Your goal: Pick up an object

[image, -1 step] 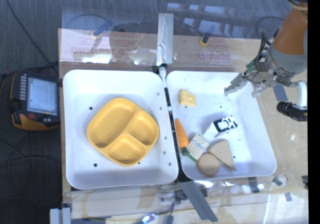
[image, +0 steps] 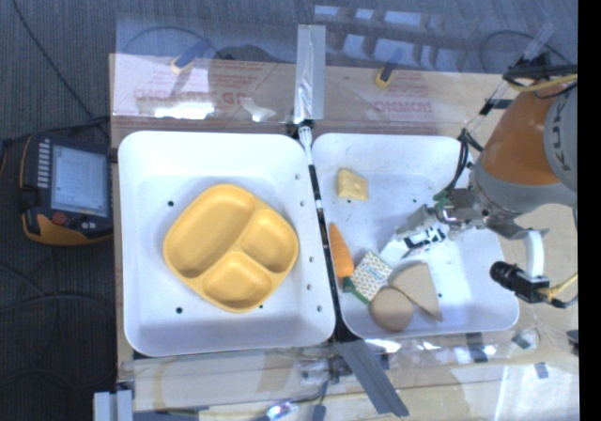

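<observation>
My gripper hangs low over the middle of the right bin, with its fingers pointing left. They stand open, and only white bin floor shows between them. Just below the gripper lie a tan wedge and a round beige lump, touching each other. A small patterned packet and an orange carrot lie to the lower left, near the divider. A pale yellow cheese chunk rests further back in this bin.
The left bin holds a yellow three-compartment plate. The grey arm with its orange band comes in from the right over the right bin's edge. A teach pendant lies on the floor at far left.
</observation>
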`<state>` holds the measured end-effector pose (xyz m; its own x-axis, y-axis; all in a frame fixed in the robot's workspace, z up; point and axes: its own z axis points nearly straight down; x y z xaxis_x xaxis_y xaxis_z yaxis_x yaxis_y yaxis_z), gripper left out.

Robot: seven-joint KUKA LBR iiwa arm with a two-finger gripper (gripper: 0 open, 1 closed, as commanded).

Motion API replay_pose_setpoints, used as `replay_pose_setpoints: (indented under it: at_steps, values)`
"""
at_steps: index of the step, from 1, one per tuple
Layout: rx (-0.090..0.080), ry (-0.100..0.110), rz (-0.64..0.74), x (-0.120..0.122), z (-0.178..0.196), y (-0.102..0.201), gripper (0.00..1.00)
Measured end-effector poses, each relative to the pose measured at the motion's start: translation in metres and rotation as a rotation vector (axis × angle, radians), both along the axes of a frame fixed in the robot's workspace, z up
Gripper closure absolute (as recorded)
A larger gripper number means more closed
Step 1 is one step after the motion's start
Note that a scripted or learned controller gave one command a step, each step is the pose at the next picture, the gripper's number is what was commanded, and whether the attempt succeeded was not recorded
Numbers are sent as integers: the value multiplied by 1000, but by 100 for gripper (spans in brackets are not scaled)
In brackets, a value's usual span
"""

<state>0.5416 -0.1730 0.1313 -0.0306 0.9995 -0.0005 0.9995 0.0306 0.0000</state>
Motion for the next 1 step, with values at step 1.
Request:
replay_pose_setpoints:
  at_steps: [1]
  values:
    - [0, -32, -82, 9, -16, -7, 0]
